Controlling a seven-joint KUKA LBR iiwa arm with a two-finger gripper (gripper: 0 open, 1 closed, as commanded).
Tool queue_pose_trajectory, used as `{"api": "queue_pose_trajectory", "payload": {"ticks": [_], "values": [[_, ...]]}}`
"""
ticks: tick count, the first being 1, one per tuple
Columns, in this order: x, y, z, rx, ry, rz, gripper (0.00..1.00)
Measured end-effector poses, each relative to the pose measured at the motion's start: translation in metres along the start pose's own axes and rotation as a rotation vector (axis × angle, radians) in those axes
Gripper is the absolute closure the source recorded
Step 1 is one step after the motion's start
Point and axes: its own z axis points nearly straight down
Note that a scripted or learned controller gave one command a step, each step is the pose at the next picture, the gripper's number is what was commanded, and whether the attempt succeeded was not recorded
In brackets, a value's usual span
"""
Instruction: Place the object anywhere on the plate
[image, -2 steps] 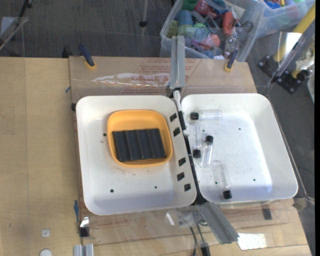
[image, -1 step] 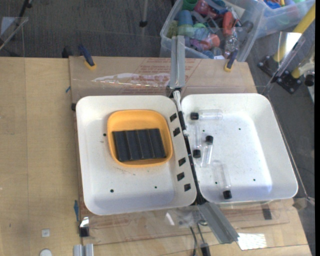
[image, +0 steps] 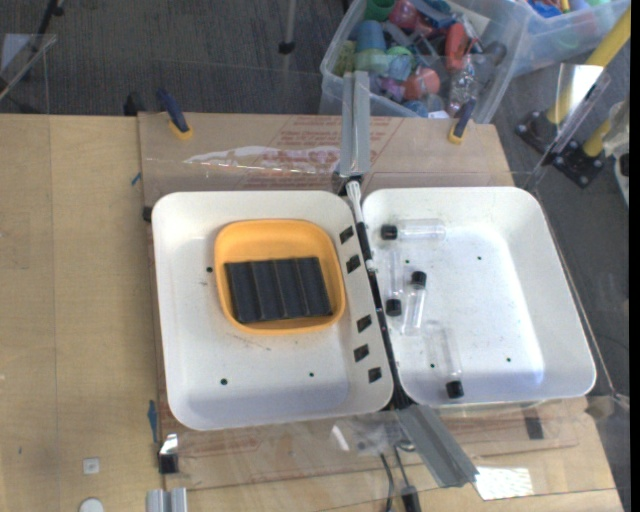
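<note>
Two white bins side by side, an orange plate (image: 277, 240) in the left bin (image: 190, 380), a dark ridged block (image: 278, 290) lying on the plate, what look like small clear tubes with black caps (image: 412, 232) scattered in the right bin (image: 520, 300), robot gripper's jaws can't be told.

lab, prob. robotics | white bins (image: 200, 390) on bench (image: 70, 300) | toy tub (image: 430, 50)

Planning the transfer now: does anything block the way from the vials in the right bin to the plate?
Only the raised divider where the two bins meet. The clear vials lie just right of it; the orange plate already carries a black ridged block.
</note>
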Motion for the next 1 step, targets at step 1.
{"api": "queue_pose_trajectory", "payload": {"ticks": [1], "values": [[0.0002,0.0002,0.0005,-0.003,-0.001,-0.38,1.0]]}}
